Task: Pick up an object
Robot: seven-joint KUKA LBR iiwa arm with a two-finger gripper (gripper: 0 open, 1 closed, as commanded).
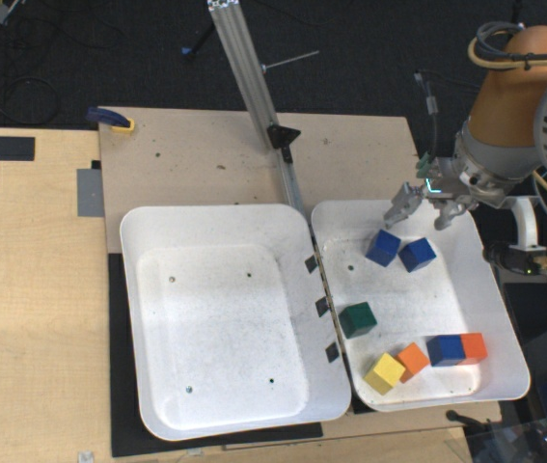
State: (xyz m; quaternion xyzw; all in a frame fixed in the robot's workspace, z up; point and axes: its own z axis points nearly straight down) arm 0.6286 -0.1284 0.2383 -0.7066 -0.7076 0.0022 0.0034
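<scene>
- Near edge of the right bin (505,379): yellow, orange, blue and red blocks huddle, green block (357,318) apart.
- Farther back, two blue cubes (400,251) touch.
- Gripper (425,208) hovers just beyond them, fingers spread, empty: centre on one cube before descending.

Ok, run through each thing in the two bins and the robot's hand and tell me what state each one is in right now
hand: open, holding nothing, above the right bin's far edge
two blue cubes: loose, side by side, just below the hand
green cube: loose, near the bin divider
yellow cube: touching the orange cube
blue block: against the orange block
left bin: no objects inside
</scene>
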